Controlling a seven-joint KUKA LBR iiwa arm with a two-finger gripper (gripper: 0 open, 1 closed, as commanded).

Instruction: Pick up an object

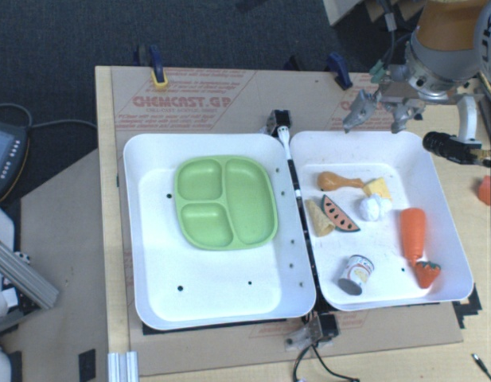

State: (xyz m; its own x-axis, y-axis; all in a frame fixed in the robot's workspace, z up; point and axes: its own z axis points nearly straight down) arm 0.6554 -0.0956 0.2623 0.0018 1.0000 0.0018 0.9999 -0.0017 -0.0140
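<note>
Two shallow white plastic bins sit side by side on the brown cardboard-covered tabletop (229, 94). The left bin (150, 237) carries a pale green plastic plate with three compartments (226, 203), lying flat toward the bin's far half.

The right bin (448, 213) holds the toy food pieces. A brown plastic drumstick (339, 182) lies near the far wall, its narrow end pointing right and reaching a small yellow cheese wedge (379, 188). Just in front of the cheese is a white rounded piece (372, 208). To their left a watermelon slice with red flesh, dark seeds and a dark rind (339, 214) leans against a tan bread-like slice (317, 218) close to the bin's left wall. An orange carrot-shaped piece (412, 232) stands lengthwise along the right side, with a red strawberry-like piece (426, 273) touching its near end. A small grey and white toy can with a printed label (356, 274) lies tipped near the front wall.

The grey metal end effector (382, 118) hangs above the right bin's far rim, its two fingers spread apart with nothing between them.
</note>
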